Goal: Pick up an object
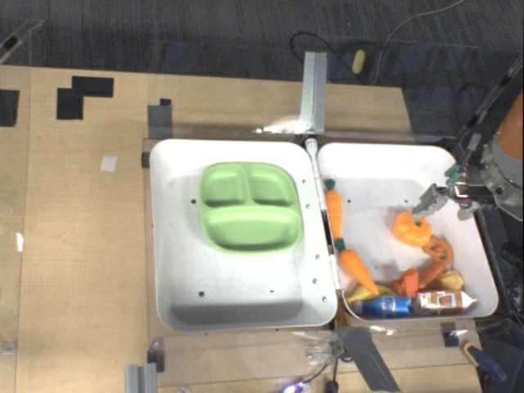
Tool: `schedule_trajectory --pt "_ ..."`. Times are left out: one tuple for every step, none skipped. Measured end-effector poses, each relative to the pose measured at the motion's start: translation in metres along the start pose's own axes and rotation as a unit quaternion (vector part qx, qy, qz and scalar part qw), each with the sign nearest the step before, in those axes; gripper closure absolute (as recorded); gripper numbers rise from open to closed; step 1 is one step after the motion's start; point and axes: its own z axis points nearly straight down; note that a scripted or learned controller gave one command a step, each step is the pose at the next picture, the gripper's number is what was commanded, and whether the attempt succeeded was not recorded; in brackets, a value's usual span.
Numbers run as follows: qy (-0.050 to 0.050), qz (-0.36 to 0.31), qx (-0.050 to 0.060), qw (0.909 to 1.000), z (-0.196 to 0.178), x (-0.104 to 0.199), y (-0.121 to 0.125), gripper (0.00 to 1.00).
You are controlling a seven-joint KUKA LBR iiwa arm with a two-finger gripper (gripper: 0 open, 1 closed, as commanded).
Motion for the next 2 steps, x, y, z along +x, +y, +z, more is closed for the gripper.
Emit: schedule_trajectory --pt "0.000 0.000 0.000 1.0000 0.000 0.000 0.000 0.00" --pt "0.000 -0.001 0.000 1.0000 0.076 -0.014 0.017 0.00"
